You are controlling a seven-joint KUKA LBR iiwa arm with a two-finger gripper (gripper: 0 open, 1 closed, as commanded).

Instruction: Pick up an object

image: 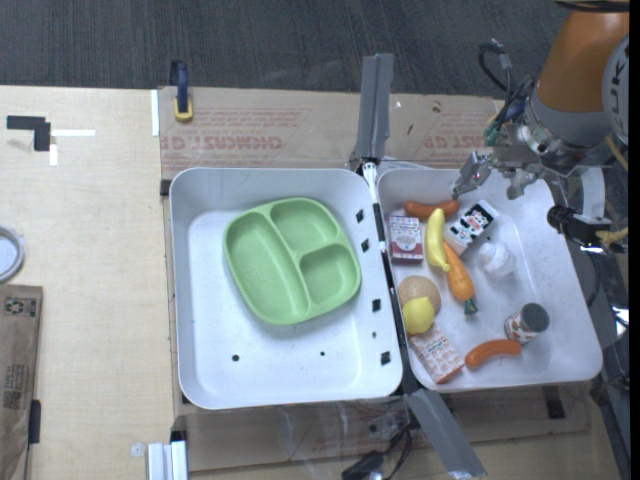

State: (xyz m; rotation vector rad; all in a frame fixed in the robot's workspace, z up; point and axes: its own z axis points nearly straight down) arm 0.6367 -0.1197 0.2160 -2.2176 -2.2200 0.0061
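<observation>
Gripper [497, 176]: we saw it open and holding nothing, above the right bin's [560, 368] far edge.
Banana [436, 239]: we found it lying just below the gripper, beside the carrot [458, 274].
Left bin [200, 298]: held a green plate [291, 259].

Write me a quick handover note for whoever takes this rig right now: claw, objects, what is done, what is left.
Claw: open, holding nothing, hovering over the far edge of the right bin.
Right bin holds the banana, carrot, lemon, small milk carton, red snack box, sausage and a few more items.
Left bin holds the green divided plate.
Done: nothing picked yet.
Left: lower onto one object, likely the milk carton nearest the claw, close and lift.
</observation>
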